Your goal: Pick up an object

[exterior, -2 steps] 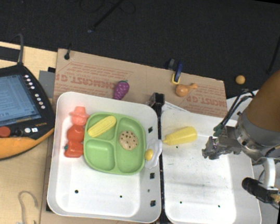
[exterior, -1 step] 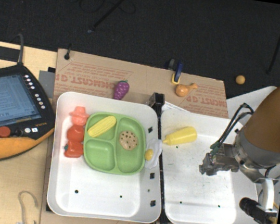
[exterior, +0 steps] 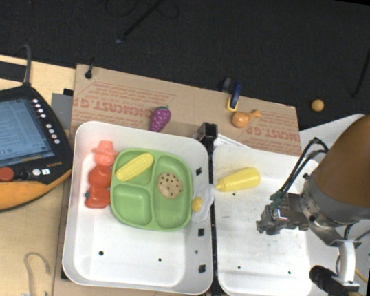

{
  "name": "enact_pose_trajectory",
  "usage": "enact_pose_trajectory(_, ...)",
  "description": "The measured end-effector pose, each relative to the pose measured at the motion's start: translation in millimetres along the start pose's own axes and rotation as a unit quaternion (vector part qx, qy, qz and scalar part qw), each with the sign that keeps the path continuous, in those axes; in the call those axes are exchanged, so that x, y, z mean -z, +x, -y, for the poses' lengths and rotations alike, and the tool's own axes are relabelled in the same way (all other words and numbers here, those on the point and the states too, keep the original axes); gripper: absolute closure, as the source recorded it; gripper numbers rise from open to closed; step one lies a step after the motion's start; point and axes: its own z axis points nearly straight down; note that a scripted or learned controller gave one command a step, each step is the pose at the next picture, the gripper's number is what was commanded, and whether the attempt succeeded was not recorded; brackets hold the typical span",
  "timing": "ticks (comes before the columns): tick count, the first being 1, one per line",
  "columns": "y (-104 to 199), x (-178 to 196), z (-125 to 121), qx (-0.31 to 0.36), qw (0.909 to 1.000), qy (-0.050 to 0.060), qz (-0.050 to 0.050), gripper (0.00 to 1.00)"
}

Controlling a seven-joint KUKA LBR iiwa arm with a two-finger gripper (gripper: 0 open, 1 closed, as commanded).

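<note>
The robot's dark hand (exterior: 272,219) hangs over the right shallow white plastic bin (exterior: 234,277); its opening cannot be judged, and nothing visibly sits in it. The yellow plastic mustard bottle (exterior: 238,179) lies near the hand, toward the bin's upper-left corner. Pickup remains undone; open floor surrounds the bottle.

In the right white bin (exterior: 247,283), the only thing in the way is the yellow plastic squeeze bottle (exterior: 238,179) at ten o'clock, while the round green divided plate (exterior: 149,209) and red toy figure (exterior: 100,175) crowd the left white bin (exterior: 124,267).
</note>
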Motion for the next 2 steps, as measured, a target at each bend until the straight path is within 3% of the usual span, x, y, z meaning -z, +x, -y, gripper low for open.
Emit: enact_pose_trajectory(2,-4.0,-1.2,1.2,0.0,1.0,0.0,0.0,1.0)
